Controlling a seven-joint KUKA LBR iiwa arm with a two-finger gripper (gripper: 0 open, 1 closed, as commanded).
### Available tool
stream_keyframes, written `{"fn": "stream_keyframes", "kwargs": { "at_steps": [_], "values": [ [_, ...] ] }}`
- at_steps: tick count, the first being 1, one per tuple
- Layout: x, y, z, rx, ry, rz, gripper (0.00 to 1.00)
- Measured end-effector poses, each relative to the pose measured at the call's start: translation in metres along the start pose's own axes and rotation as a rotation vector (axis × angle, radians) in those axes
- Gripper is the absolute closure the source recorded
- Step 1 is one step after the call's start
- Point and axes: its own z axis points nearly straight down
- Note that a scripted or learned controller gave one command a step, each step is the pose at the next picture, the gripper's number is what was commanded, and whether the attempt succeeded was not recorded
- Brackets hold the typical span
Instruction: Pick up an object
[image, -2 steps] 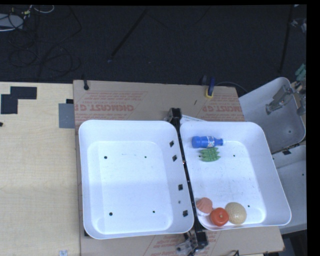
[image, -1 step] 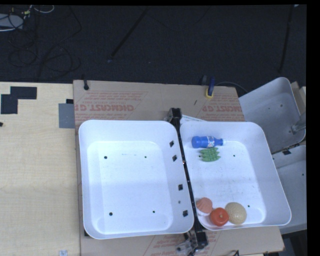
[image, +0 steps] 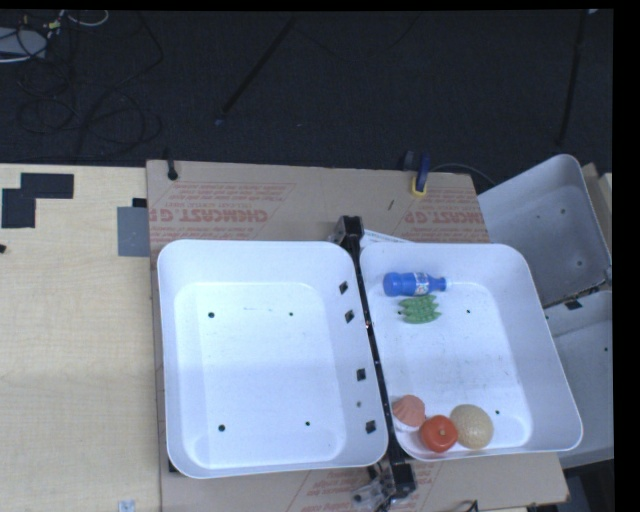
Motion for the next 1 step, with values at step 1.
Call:
{"fn": "stream_keyframes", "kwargs": {
  "at_steps": [1],
  "values": [
    [0.0009, 0.0012, -0.0088, -0.001, 0.0, -0.005, 0.0]
  ]
}}
